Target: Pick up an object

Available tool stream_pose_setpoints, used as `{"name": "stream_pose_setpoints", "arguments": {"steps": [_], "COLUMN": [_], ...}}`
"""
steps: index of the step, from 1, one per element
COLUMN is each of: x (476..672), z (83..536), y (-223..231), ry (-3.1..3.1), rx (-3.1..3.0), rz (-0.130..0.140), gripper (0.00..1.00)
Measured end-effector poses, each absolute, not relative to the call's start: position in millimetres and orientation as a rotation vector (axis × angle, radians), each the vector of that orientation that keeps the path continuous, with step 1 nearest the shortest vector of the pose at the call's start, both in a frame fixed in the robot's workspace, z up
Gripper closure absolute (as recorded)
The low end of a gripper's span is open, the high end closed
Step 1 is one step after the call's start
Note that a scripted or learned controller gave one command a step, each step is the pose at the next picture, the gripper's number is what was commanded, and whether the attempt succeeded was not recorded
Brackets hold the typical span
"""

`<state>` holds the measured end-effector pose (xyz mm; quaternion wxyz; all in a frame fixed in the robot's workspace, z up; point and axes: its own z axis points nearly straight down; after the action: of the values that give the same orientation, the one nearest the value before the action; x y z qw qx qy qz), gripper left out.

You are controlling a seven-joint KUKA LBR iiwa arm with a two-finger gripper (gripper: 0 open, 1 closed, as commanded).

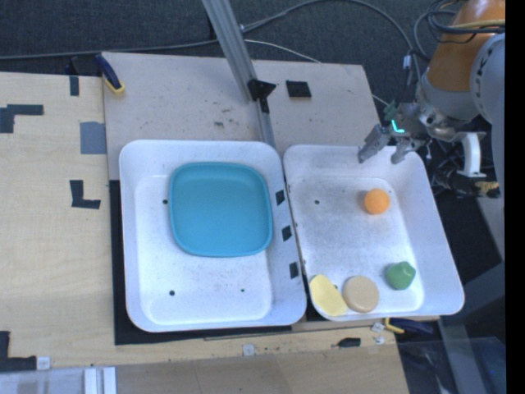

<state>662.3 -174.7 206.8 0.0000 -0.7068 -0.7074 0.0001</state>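
A: Where do we stand?

B: Our end effector (383, 148) hangs over the far rim of the right bin (426, 220), fingers spread apart and holding nothing. The orange ball (376, 201) lies just beneath it on the bin floor, well apart from the green thing (400, 275), the tan disc (360, 293) and the yellow piece (326, 295) at the near edge.

A: So we go for the ball?

B: We judge it the closest pick. We should centre the fingers over it, drop straight down, and close low around its middle so it cannot roll away. The blue plate (220, 208) in the left bin (139, 220) is no concern.
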Motion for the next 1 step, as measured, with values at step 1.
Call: {"name": "stream_pose_setpoints", "arguments": {"steps": [1], "x": [662.3], "z": [206.7], "y": [-174.7], "ry": [-2.222], "rx": [-2.221], "rz": [0.0], "gripper": [0.0]}}
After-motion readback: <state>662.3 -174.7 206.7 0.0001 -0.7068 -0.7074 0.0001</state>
